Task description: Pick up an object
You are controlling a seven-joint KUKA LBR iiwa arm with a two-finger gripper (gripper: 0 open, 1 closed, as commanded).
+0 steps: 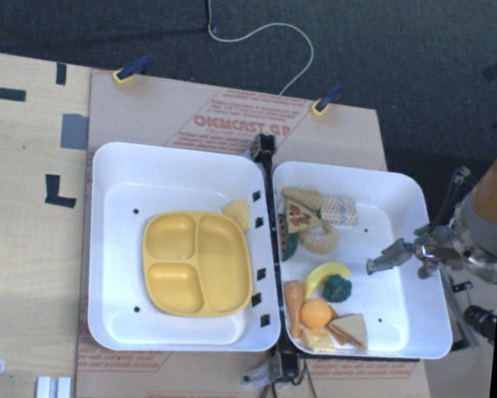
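Note:
My gripper (377, 265) hangs over the right bin (408, 197), on its right side above bare white floor. Nothing shows in it. The nearest toy foods lie to its left: a yellow banana (326, 272) and a dark green broccoli (338, 289). Further left and toward the back lie a pizza slice (299, 215), a speckled cracker (341, 210) and a pale bread ring (319, 239). At the bin's front sit an orange ball (315, 314), a carrot (293, 299) and a sandwich wedge (350, 329).
The left bin (113, 224) holds a yellow divided plate (198, 262) and a small yellow cheese piece (237, 210) near its back right. A black divider (266, 240) separates the bins. The arm's grey wrist (479, 236) stands beyond the right bin's right rim.

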